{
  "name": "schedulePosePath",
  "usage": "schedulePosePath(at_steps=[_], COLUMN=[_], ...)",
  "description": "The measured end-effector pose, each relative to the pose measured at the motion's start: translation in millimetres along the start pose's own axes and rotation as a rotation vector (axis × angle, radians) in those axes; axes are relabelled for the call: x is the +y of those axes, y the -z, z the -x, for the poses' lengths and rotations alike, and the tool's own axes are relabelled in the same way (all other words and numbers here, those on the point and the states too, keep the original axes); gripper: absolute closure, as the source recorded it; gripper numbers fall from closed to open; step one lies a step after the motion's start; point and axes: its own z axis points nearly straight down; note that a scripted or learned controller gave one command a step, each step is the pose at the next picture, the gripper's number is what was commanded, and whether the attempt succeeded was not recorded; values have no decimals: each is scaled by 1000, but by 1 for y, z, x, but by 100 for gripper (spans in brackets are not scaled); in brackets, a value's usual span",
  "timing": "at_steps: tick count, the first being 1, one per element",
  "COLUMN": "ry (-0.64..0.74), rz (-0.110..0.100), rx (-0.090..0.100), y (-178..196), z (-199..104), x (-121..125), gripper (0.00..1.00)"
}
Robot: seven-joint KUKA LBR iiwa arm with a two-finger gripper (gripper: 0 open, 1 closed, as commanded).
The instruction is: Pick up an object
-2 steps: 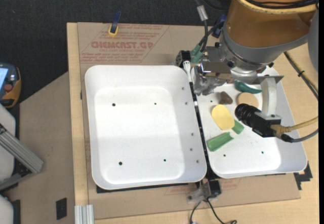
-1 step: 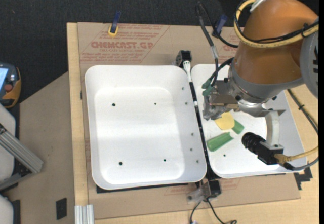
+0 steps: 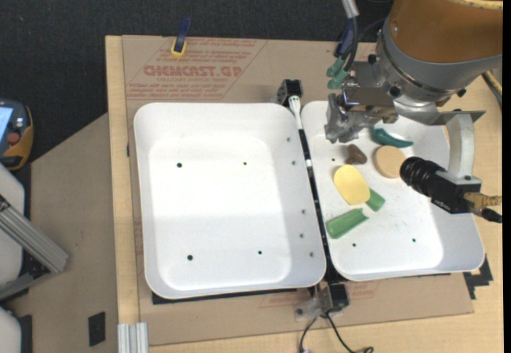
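The grey arm, with its orange band, reaches in over the right bin, and its jaws hang low over that bin's upper left part, close to the divider between the two bins. Whether the jaws are apart or together cannot be told: the metal fingers blur into one grey cluster from this slanted angle, and nothing can be seen between them.

The things to pick lie gathered just below and to the right of the jaws. Closest is a small dark brown piece, just beneath the jaws and slightly right; it seems to lie apart from them, though the gap is hard to judge. Below that piece rests a yellow oval object. Touching the yellow oval's lower right edge is a small green block, and further below the jaws, near the middle of the bin, lies a longer green bar, tilted. To the right of the jaws sit a tan round disc and, just above it, a teal curved piece.

The left bin lies well to the left of the jaws, both bins resting on a cardboard sheet over the tabletop.
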Motion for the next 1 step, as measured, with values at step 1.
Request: schedulePosePath(at_steps=[1], ry=[-2], rz=[-12], rx=[-3], y=[12], z=[-22], x=[-1], gripper=[100])
